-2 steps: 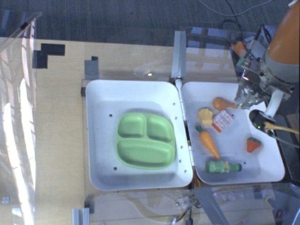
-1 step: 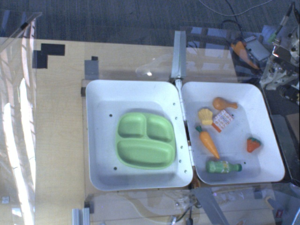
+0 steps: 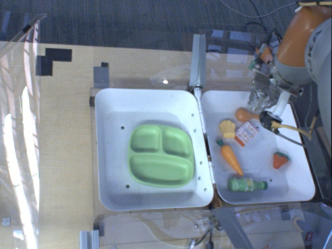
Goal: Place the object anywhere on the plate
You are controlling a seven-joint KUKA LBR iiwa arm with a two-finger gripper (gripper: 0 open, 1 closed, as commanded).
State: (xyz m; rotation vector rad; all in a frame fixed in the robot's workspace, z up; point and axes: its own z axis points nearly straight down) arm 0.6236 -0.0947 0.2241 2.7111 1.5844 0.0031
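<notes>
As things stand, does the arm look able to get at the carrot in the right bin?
Probably yes. The carrot lies flat in the open middle of the right bin, apart from the yellow toy and green bottle. The end effector hovers at the bin's far side with nothing between.

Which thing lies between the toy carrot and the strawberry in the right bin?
Nothing lies there: in the camera view, the stretch of bin floor between the toy carrot and the strawberry is bare.

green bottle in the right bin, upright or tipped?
Tipped. The green bottle lies on its side on the floor of the right bin, its long axis running across the view, below the carrot.
</notes>
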